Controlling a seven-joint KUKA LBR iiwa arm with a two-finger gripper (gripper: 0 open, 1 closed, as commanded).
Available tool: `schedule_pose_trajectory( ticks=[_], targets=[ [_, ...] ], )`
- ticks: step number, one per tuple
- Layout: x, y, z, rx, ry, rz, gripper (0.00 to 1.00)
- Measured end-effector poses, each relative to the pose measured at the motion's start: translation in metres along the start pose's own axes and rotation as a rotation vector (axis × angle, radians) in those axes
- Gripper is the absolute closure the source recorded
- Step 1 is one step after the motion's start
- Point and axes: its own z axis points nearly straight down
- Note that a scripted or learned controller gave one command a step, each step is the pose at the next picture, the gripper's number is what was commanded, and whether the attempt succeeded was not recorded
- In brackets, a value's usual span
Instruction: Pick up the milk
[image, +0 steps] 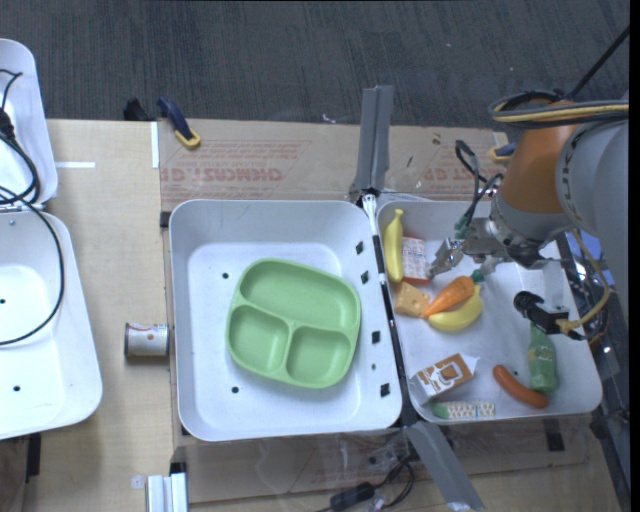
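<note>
Gripper (447, 256) hangs in the right bin (580, 400) — carrot (450, 295) just below it, milk (443, 377) well below, plate (294, 323) far left.

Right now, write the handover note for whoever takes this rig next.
End effector: over the back of the right bin, above the food items near the carrot; nothing seen between its fingers, and open or shut cannot be told.
Milk: small carton lying at the front left of the right bin, apart from the end effector, beside the sausage and green bottle.
Left bin: holds the green divided plate.
Done: nothing; the milk is not grasped.
Left: move forward to the milk, grip it, lift.
</note>
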Motion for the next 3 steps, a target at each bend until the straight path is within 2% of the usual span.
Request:
schedule_pose_trajectory(
  ticks=[1,2,3],
  targets=[
    [0.027,0.038,0.0,0.0,0.0,0.069,0.0],
    [0.027,0.038,-0.01,-0.001,-0.002,0.066,1.0],
    [0.081,-0.011,-0.1,0.001,0.001,-0.111,1.0]
  ],
)
